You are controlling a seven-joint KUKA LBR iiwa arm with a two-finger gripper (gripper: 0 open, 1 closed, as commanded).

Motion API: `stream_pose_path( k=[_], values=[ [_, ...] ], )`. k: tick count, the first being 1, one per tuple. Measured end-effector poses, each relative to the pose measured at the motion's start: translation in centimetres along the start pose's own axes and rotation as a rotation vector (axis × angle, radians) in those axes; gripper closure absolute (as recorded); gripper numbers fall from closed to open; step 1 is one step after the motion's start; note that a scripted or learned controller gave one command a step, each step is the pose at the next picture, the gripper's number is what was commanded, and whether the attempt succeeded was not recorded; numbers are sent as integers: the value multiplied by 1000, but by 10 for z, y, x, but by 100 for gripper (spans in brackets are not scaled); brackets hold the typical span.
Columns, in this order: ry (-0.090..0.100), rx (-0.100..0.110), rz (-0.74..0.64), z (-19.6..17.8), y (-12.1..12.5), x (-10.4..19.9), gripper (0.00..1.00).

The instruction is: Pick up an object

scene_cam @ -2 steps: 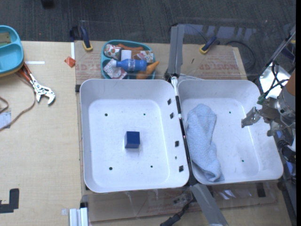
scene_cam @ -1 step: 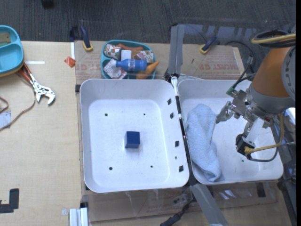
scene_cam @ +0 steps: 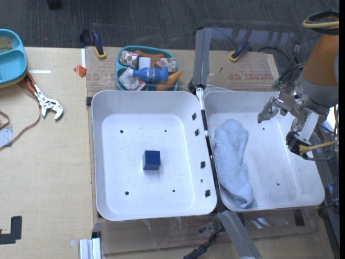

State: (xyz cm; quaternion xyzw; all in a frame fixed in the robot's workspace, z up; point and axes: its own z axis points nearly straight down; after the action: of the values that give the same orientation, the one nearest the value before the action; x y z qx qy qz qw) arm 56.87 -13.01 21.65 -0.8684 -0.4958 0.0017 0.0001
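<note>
While the claw [scene_cam: 268,114] hangs at the right bin's [scene_cam: 302,198] far right, nothing is picked.
Its spread cannot be told; the blue cube [scene_cam: 152,159] lies well left, the grey cloth [scene_cam: 233,161] nearer.

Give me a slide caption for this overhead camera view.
Grey arm's gripper hovers over right white bin holding a pale blue cloth; small blue cube sits in left white bin.

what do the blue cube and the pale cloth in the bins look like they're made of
Blue cube: looks rigid, probably plastic or painted wood, with sharp edges, flat faces and a matte, even colour. Cloth: soft woven fabric, likely terry towel, judging by its limp folds and fuzzy, dull surface.
</note>
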Motion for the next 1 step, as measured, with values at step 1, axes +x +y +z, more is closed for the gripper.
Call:
stream_pose_path(
  k=[1],
  values=[
    [0, 0, -44, -9, 9, -43, 0]
  ],
)
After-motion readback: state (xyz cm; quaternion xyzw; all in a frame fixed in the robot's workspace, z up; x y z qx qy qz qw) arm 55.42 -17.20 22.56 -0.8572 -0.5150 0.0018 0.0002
